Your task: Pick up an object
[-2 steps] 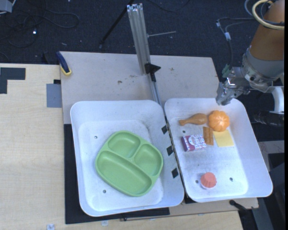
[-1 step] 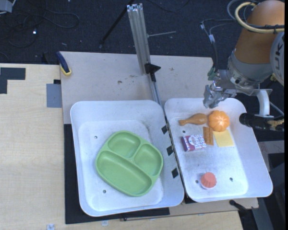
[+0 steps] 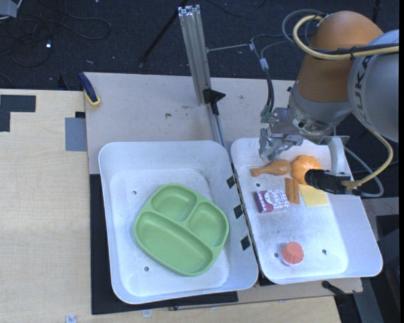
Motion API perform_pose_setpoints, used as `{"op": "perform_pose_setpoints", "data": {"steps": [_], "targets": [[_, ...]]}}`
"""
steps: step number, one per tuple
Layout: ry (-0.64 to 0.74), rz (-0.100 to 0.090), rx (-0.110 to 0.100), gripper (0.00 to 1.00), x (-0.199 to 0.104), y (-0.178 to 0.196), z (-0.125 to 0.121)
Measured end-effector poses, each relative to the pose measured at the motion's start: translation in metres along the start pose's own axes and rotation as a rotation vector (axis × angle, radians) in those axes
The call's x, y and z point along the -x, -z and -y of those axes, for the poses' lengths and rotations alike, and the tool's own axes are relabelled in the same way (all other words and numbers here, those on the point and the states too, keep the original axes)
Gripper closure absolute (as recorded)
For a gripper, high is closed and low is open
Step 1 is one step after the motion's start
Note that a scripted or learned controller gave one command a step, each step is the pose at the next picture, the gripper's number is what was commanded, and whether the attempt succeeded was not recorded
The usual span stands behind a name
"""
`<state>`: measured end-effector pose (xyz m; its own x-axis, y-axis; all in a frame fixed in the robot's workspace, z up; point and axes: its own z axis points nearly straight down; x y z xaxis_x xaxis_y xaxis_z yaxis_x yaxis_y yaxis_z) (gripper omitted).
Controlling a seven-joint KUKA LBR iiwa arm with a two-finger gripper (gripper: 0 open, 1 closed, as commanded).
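My gripper (image 3: 275,150) hangs over the far end of the right bin (image 3: 337,261), just above the tan pear-shaped piece (image 3: 272,169). Beside that piece lies an orange ball (image 3: 306,165). Nearer the middle of the bin are a small purple-and-white packet (image 3: 272,200), a thin orange stick (image 3: 292,191) and a yellow square slice (image 3: 314,195). A small red-orange round piece (image 3: 293,252) sits toward the bin's near end. I see nothing between the fingers.
The left bin (image 3: 121,180) holds a green divided plate (image 3: 181,228). An aluminium post (image 3: 196,52) stands behind the bins, with a dark strut running down toward the gap between them. Black clips sit along the shared bin edge (image 3: 237,210).
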<state>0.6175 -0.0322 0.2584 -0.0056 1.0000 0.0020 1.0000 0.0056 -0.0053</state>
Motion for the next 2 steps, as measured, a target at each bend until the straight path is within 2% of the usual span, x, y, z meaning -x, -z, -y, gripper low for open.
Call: {"op": "perform_pose_setpoints", "data": {"steps": [1, 2], "targets": [[-0.001, 0.000, 0.000, 1.00, -0.046, -0.016, 0.005], [0.001, 0.000, 0.000, 1.00, -0.098, -0.011, 0.014]]}}
